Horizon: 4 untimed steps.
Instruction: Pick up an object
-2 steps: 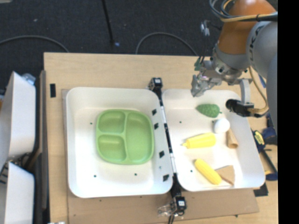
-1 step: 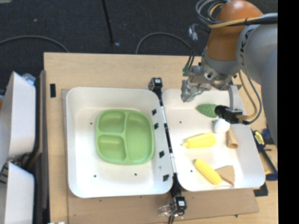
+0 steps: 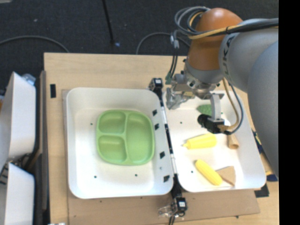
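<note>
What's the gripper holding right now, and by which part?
Nothing visible in it. The gripper hangs over the right bin's far left corner; the green piece, nearest to it, lies apart on the bin floor.

Tray (image 3: 125, 137) in L bin (image 3: 79, 172), wedge (image 3: 228, 174) R bin (image 3: 246, 158)

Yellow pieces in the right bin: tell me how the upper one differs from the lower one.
The upper yellow piece lies almost level across the right bin; the lower yellow piece runs diagonally, down toward the right. The lower one's right end meets a tan wedge; the upper one lies clear of that wedge. Both are yellow, elongated and similar in size.
</note>
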Each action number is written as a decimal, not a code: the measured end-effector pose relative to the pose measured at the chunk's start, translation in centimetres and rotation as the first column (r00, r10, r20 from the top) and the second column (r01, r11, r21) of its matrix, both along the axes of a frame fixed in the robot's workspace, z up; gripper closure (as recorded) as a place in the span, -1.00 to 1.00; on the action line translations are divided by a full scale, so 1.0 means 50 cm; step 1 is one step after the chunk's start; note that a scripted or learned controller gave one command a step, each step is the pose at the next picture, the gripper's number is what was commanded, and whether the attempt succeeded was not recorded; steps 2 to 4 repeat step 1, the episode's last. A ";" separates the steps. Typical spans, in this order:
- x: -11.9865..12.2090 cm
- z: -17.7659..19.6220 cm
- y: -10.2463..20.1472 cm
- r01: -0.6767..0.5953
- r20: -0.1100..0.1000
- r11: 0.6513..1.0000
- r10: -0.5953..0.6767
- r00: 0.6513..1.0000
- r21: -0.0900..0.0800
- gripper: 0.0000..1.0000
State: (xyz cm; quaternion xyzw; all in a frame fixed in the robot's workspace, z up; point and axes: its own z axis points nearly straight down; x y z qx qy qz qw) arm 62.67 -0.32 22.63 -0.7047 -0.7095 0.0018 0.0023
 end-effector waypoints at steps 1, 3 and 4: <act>-0.039 0.020 0.105 -0.002 0.001 1.000 0.002 1.000 0.001 1.00; -0.039 0.020 0.105 -0.002 0.001 1.000 0.002 1.000 0.001 1.00; -0.039 0.020 0.105 -0.002 0.001 1.000 0.002 1.000 0.001 1.00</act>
